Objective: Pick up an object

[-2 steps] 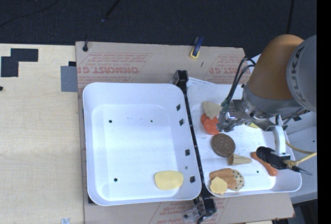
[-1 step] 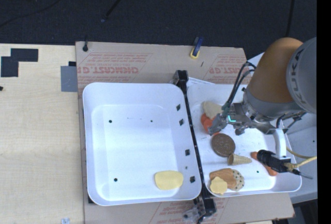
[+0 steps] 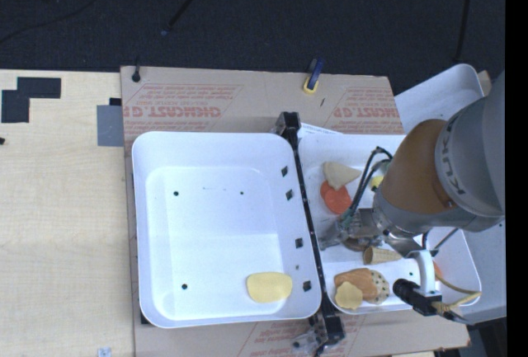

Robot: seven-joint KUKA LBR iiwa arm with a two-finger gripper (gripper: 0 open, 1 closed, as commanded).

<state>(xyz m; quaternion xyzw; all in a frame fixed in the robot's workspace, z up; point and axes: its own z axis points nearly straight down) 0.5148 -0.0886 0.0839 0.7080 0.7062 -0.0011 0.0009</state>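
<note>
The arm reaches in from the right, its orange band point(image 3: 421, 170) over the right bin point(image 3: 318, 145). My gripper point(image 3: 345, 233) hangs low in that bin's middle, near the left wall. Just above it lies a red-orange piece point(image 3: 335, 199), with a cream wedge point(image 3: 339, 173) behind that. Below the gripper sit a brown speckled object point(image 3: 369, 281) with a small yellow piece point(image 3: 348, 296) on its front, and a beige cone-like item point(image 3: 382, 255) by the wrist. The arm hides the rest of the bin.
The left bin point(image 3: 148, 182) holds one flat yellow object point(image 3: 269, 287) near its front right corner. A black divider point(image 3: 299, 207) runs between the bins. Cardboard point(image 3: 206, 100) lies under both, with a blue-and-yellow clip point(image 3: 313, 77) at its far edge.
</note>
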